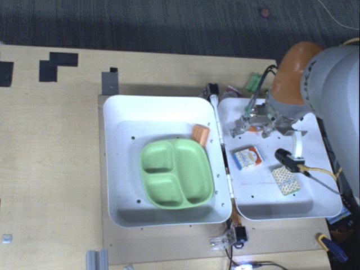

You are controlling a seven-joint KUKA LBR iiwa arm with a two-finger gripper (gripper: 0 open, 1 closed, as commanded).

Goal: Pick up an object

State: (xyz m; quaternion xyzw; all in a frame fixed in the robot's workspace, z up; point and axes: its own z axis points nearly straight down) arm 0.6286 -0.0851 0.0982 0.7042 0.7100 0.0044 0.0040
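My gripper hangs over the back part of the right bin, with its fingers spread open. A small orange-red thing shows just below the gripper, partly hidden by it. A little blue and white box lies in front of the gripper, apart from it. A square patterned yellowish pad lies further to the right in the same bin. In the left bin sits a green divided plate, and an orange block lies at its back right corner.
The ridge where the two bins meet runs just left of the gripper. Green and dark bits with cables lie on the bench behind the right bin. The grey arm covers that bin's right back corner.
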